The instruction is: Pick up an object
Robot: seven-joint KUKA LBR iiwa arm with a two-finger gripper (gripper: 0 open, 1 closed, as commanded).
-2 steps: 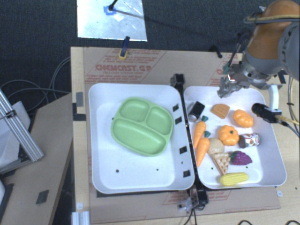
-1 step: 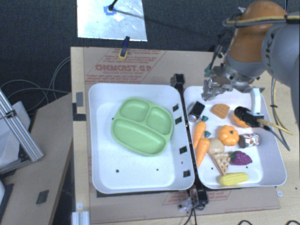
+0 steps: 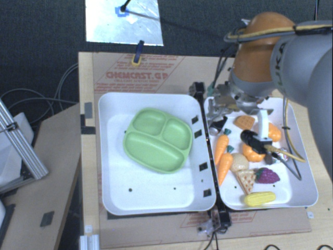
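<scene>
Over right bin: grey arm's two-finger gripper, grip state impossible to tell
Right white shallow bin: orange plastic carrots, purple grapes, yellow corn
Left white bin: green divided plastic plate

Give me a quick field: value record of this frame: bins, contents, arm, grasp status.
left bin: holds a green divided plate, lying flat
right bin: toy food piled together
toy food seen: two carrots, purple grapes, yellow corn, pizza slice, orange pieces
arm: reaches in from the right, wrist over the far end of the right bin
gripper: low near the divider between the bins, beside the carrots
grasp status: nothing visibly held
</scene>
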